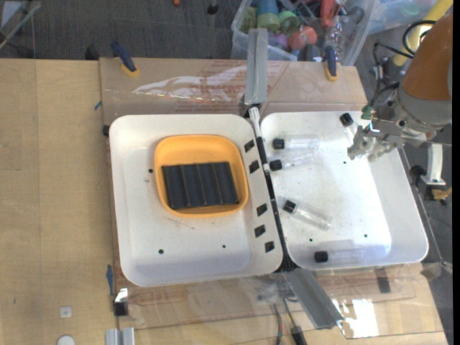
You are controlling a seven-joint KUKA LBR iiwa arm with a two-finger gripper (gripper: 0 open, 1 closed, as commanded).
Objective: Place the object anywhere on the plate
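An orange plate [195, 146] sits in the left bin [136, 214]. A black ridged slab [200, 185] lies flat on the plate and covers most of its middle. In the right bin [381, 214] lie several clear tubes with black caps: one [300, 144] near the back, one [287, 162] just below it, one [309, 215] in the middle and one [346, 253] at the front edge. My gripper [365, 148] hangs over the right bin's back right part, apart from the tubes, with nothing visibly held.
A small black cap [346, 119] lies near the right bin's back edge, close to the gripper. A divider with black clips [260, 192] runs between the bins. A clear box of coloured toys [309, 9] stands behind the bench.
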